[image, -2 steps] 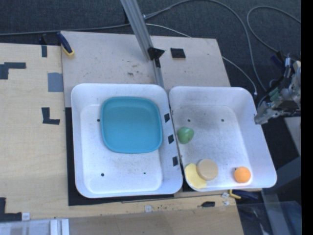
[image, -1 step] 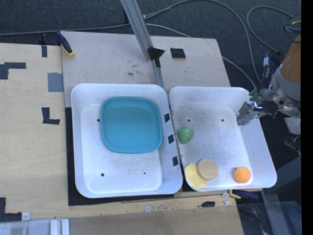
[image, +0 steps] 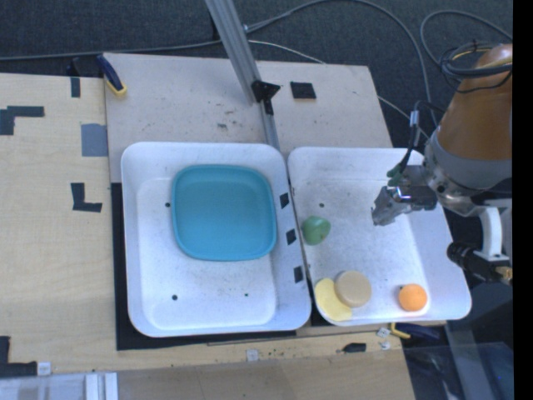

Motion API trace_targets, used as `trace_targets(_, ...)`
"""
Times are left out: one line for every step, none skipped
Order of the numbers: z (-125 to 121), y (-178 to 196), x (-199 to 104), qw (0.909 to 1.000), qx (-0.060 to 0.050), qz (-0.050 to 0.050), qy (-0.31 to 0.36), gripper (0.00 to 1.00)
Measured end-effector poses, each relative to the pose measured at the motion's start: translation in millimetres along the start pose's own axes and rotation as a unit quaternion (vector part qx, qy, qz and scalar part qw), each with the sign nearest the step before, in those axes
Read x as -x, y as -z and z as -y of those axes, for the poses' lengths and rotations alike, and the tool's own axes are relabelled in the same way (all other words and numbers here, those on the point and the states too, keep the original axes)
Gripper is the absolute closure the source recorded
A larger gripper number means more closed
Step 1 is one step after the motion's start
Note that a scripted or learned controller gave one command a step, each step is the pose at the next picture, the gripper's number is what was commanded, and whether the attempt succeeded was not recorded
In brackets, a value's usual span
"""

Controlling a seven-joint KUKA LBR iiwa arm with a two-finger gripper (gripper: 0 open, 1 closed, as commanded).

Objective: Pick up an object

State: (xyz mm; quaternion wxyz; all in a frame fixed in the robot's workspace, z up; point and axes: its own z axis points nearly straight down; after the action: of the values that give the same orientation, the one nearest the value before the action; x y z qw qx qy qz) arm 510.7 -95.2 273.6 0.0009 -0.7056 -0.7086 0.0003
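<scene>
In the right bin a small green object lies near the left wall. A tan round object rests partly on a yellow one at the front, and a small orange ball sits at the front right. My gripper hangs over the middle right of this bin, above bare floor, right of the green object and apart from all of them. Nothing shows between its fingers.
The left bin holds a blue square plate. A metal pole slants down to the divider between the bins. Cables run across the dark floor at the back right.
</scene>
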Motion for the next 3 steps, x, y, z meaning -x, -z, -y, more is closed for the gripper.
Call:
trace_targets(6, 1, -51, 1.0, 0.0, 0.0, 0.0, 1.0)
trace_targets(11, -17, -94, 1.0, 0.0, 0.0, 0.0, 1.0)
trace_targets(20, -18, -148, 1.0, 0.0, 0.0, 0.0, 1.0)
